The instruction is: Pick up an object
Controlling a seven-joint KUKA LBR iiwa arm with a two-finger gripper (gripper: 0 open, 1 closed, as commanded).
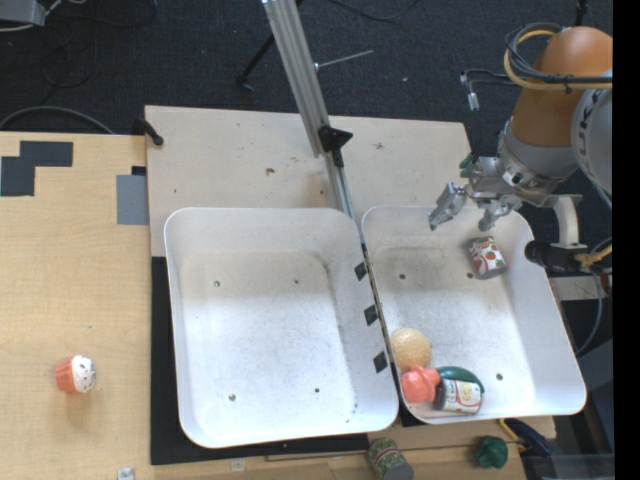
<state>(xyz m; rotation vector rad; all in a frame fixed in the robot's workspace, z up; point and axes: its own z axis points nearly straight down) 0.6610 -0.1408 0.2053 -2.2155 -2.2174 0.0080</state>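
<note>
Above the right bin (pixel 560 368), the gripper (pixel 468 206) hung with its fingers spread apart and nothing between them. A small red and white ball (pixel 487 258) lay just beside it, near the bin's far wall. The picking up had not started yet. Next, it seemed, the gripper needed to move over the ball, go down, and close on it.

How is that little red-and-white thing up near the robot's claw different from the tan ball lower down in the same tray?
The red-and-white object is patterned in two colours and blocky; the tan ball is plain and round. The red-and-white object lies alone by the right bin's far right wall, close under the gripper; the tan ball sits against the divider side, beside other items. Both rest in the right bin, ungrasped.
</note>
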